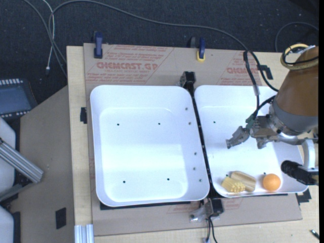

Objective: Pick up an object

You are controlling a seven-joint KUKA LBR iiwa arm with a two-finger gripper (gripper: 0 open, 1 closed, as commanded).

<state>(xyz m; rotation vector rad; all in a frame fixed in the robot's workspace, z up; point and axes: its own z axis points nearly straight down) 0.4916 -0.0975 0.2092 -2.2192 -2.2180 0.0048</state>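
Camera view: the pick is judged barely begun. The gripper [244, 137] is seen above the right bin [223, 105], near its middle, with its two fingers spread apart and nothing between them — no object has been lifted. What remains is the whole of the grasp: a descent onto one of the objects, a closing of the fingers and a lift.

The candidates are found at about six o'clock from the gripper, along the near edge of the right bin. A yellow corn cob [233, 186], knobbly in surface, lies touching a tan bread roll [243, 177], which is oblong and smooth. At about five o'clock an orange ball [272, 182] sits apart from them — round, matte and likely prone to rolling.

The left bin [147, 140] at nine o'clock is shallow white plastic with rounded corners. Both bins rest on a cardboard-covered bench [131, 62], printed in red.
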